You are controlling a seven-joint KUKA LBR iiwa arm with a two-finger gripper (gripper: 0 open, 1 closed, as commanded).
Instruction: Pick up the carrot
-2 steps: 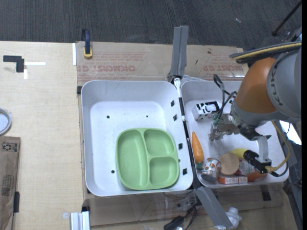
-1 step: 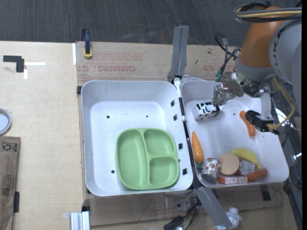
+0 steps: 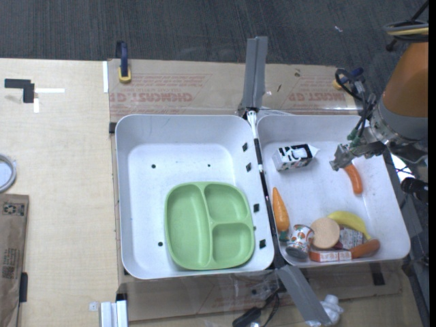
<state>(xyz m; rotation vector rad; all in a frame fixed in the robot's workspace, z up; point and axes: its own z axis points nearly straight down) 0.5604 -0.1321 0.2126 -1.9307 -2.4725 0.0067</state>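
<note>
I see the bench (image 3: pixel 54 135) as a pale, smooth, wood-toned board, with a strip of brown cardboard (image 3: pixel 177 87) printed in red behind the bins. The left bin (image 3: pixel 136 142) and right bin (image 3: pixel 392 203) are shallow white trays with rounded corners, sitting side by side with their walls touching.

The arm (image 3: pixel 409 87) comes in from the right. It is cut off by the frame, and I can make out little more than its rounded orange band and grey wrist.

In the left bin lies a matte pale-green plate (image 3: pixel 208 225), rounded-square and split into three wells.

The claw (image 3: pixel 342 159) hangs over the upper right part of the right bin. It is small and dark against the cables, and I cannot tell whether it is open or closed. I see nothing in its grip. Just below it lies a smooth orange-red sausage shape (image 3: pixel 353 179).

The carrot (image 3: pixel 280 210) is a tapered orange cone with a bit of green at its upper end. It lies lengthwise against the right bin's left wall, well apart from the claw, to the claw's lower left.

Between the carrot and the claw, towards the back, a small black-and-white carton (image 3: pixel 296 156) lies on its side.

Along the front wall there is a heap: a yellow banana (image 3: pixel 349 219), a tan round bun (image 3: pixel 325 232), a printed can (image 3: pixel 300 236), a flat red box (image 3: pixel 331 255) and a second sausage (image 3: pixel 365 248). They overlap, so their edges are hard to separate.
</note>
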